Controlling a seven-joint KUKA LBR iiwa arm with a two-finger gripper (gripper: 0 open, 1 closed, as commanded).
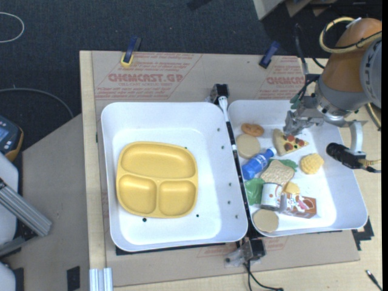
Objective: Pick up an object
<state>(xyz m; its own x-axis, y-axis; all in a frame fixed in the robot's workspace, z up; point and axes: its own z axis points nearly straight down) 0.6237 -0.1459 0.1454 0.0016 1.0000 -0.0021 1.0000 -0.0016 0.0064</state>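
Gripper [293, 128] hung low over pizza slice [288, 143] in right bin [348, 214]; yellow divided tray [157, 179] lay in left bin [115, 126].

I see both white bins [112, 162] as smooth, semi-gloss plastic. Yellow tray [157, 179] in left bin: matt plastic w/ soft sheen. Worktop [182, 71] behind bins looks like matt brown cardboard, printed. Blue bottle [257, 163] right of tray: glossy plastic.

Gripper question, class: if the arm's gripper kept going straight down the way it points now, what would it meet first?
Most likely the pizza slice: the gripper hangs at that toy's upper edge in the right bin. Depth is hard to judge from this slanted view, so it could land on bin floor beside it.
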